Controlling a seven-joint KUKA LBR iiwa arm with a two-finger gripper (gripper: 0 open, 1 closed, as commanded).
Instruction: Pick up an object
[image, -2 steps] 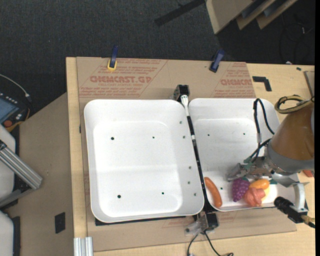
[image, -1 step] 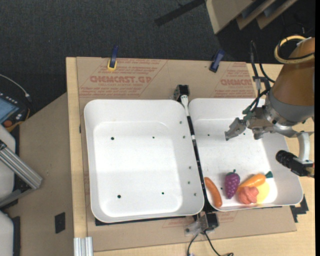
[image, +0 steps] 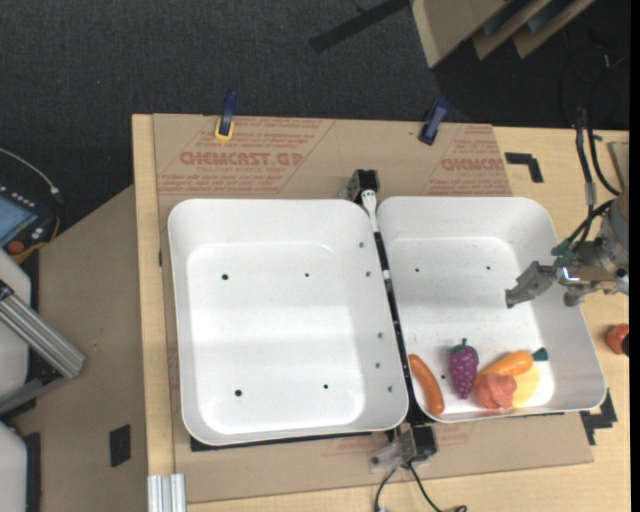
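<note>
Several toy foods lie in the front part of the right bin (image: 470, 225): an orange-red sausage (image: 427, 385), a purple bunch of grapes (image: 463, 367), an orange carrot (image: 512, 362), a yellow piece (image: 528, 386) and a pinkish-red piece (image: 494, 393). They are bunched close together, the last three touching. My gripper (image: 543, 281) hangs over the right side of that bin, behind the foods and apart from them. Nothing shows in its grasp.
The left bin (image: 200, 230) sits beside the right one, with a black clamp (image: 364, 185) at the back of the seam and another (image: 412, 445) at the front. Both rest on a cardboard sheet (image: 160, 300). An orange object (image: 618, 338) lies right of the bins.
</note>
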